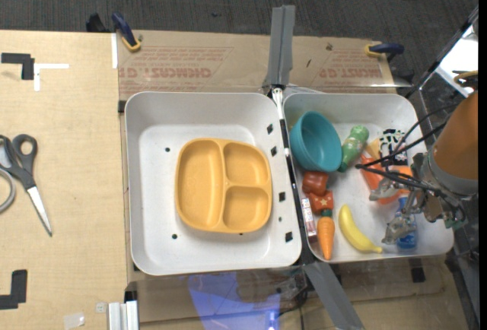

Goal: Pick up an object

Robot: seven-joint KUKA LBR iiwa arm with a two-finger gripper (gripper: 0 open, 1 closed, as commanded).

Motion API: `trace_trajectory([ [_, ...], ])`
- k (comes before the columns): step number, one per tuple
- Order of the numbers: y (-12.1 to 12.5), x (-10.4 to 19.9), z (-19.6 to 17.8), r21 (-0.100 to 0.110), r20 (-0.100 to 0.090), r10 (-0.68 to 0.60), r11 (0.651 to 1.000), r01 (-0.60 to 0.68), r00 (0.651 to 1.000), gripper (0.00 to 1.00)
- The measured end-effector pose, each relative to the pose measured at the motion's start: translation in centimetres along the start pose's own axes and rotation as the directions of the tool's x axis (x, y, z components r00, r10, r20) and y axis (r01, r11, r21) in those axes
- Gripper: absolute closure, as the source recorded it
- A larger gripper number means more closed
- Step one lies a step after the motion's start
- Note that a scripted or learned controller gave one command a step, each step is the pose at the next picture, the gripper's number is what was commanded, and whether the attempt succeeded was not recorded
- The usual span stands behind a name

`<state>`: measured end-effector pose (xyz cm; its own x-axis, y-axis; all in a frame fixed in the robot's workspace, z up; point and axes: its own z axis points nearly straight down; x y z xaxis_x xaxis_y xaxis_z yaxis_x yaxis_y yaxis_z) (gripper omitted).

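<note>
Left bin [144, 191] holds a divided plate [224, 185] at its middle; right bin [342, 99], adjoining it, holds a bowl [316, 141] at rear left, a bottle [354, 144] just right of it, and a carrot [326, 236] and banana [356, 230] side by side at front, scissors [29, 176] lying well left on the bench [57, 245].

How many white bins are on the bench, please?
2. The left bin holds a yellow divided plate. The right bin holds a teal bowl, a banana and other small things; the gripper is over its right side.
</note>
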<state>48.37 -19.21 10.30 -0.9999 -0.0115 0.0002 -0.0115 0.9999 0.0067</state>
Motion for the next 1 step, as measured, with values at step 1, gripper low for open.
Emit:
trace_trajectory([
  [1, 6.54, -0.6, 1.42, 0.005, 0.0, 0.027, 1.0, -0.027, 1.0, 0.0],
])
